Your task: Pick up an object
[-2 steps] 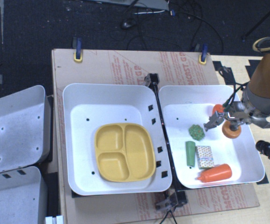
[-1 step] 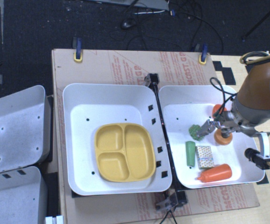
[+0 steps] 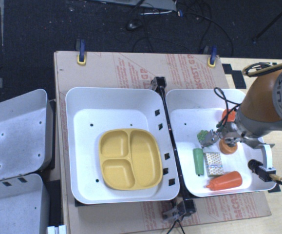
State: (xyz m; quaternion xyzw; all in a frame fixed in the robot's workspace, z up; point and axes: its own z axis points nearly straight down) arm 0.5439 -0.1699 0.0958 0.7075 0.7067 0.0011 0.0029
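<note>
Two bins, rt bin (image 3: 189, 112) crowded near front rim, pincer (image 3: 217, 136) low among items, grip can't tell, yellow tray (image 3: 130, 158) left.

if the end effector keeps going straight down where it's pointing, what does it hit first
Likely the small dark green object just under the end effector in the right bin; depth is hard to judge.
</note>
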